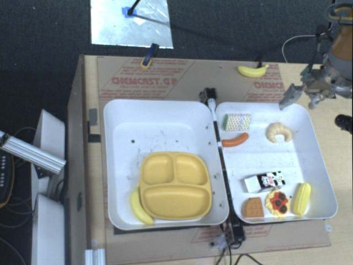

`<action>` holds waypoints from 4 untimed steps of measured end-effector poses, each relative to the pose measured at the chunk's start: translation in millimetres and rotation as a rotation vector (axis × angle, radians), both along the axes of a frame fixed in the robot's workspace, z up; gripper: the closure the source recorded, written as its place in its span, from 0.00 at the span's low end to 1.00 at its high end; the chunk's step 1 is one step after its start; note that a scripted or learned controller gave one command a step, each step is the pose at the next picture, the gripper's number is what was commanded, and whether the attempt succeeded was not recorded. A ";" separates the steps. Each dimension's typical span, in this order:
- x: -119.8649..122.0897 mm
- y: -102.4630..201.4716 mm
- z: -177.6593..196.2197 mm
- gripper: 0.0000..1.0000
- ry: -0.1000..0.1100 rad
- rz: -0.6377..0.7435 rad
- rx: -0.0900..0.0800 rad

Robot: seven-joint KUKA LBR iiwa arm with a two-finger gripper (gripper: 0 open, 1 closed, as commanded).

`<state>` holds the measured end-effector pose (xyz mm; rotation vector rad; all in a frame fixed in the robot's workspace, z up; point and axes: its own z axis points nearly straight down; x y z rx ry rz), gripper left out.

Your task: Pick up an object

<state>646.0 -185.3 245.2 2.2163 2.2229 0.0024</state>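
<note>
Gripper (pixel 302 94) hangs at upper right of the frame, over the far rim of the right bin (pixel 319 148); fingers spread apart, nothing between them; nearest candidate, the croissant (pixel 279 131), lies just below and left of the gripper in that bin's upper part, long axis roughly across the frame; sausage (pixel 235 140) sits further left, well apart.

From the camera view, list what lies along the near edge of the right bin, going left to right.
Cracker → pizza slice → corn cob. The milk carton sits just behind the first two, so I leave it out of the order.
</note>
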 end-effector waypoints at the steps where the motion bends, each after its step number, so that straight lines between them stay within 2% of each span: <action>1: 1.0 -0.1 11.5 1.00 -0.004 0.004 -0.001; 2: 22.3 29.2 -73.7 1.00 0.004 0.002 0.002; 3: 23.1 96.7 -77.5 1.00 0.001 0.002 0.002; 4: 8.5 158.7 -60.2 1.00 0.001 0.002 0.002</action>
